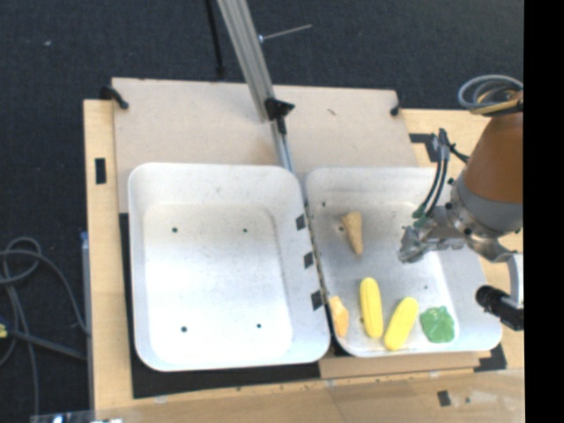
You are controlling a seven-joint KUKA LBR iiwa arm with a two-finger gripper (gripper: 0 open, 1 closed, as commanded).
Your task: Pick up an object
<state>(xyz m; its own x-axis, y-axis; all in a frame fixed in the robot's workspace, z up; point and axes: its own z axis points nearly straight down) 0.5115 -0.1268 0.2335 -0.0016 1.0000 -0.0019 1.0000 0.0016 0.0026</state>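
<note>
My gripper (412, 247) hovers low over right bin (388, 188), grip state unclear, nothing visibly held; yellow corn (371, 307) lies near, likely target.

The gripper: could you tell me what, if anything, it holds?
Nothing visible: the gripper hovers above bare bin floor, apart from the cone.

I have one camera, fixed high above the table (247, 122) and looking down at a slant. It sits far enough back to take in both white bins, the left bin (220, 263) and the right bin (401, 192), side by side, plus dark floor (53, 42) beyond the table's far and left edges. The arm (498, 170) enters from the frame's right.
</note>
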